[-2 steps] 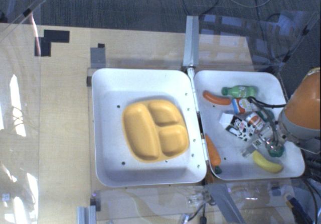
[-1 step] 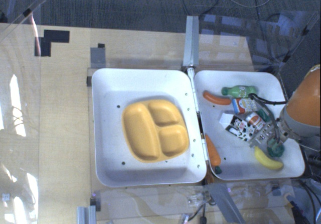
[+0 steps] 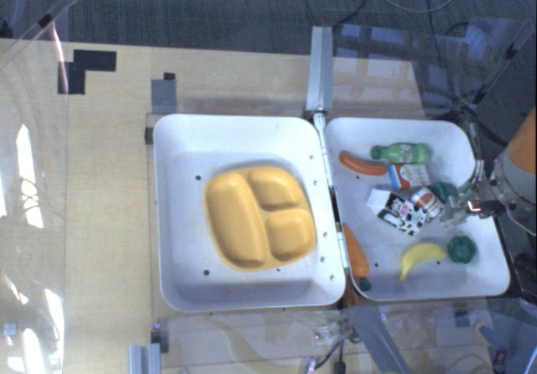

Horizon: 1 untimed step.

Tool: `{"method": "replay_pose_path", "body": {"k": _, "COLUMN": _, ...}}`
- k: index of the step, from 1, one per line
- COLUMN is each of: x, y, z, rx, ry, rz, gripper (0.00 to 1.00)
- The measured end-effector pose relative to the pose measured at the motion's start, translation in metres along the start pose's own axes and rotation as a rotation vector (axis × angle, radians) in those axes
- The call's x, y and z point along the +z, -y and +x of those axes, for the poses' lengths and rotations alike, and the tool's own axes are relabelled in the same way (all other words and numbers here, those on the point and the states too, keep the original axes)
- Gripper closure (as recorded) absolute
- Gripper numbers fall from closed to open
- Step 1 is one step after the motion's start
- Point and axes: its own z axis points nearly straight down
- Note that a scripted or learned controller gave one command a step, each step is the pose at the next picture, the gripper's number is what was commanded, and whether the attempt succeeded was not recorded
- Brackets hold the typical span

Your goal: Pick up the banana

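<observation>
Yellow banana [image 3: 421, 257] lies near the right bin's [image 3: 487, 284] front wall, a green ball [image 3: 461, 250] just beside it and bare floor to its left. My claw [image 3: 466, 206] hovers near the right rim; its grip I cannot tell.

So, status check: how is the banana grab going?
Gripper at right bin's edge, above banana. Banana lying loose in right bin. Green ball touching its tip.

We see the yellow banana [image 3: 420, 257] lying curved, ends up, near the right bin's [image 3: 487, 284] front edge.
</observation>
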Motion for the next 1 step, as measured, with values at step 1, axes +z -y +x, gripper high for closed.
{"method": "replay_pose_path", "body": {"k": 1, "x": 0.0001, "y": 0.0000, "z": 0.0001, "rx": -0.001, "ry": 0.000, "rz": 0.000, "gripper": 0.00}}
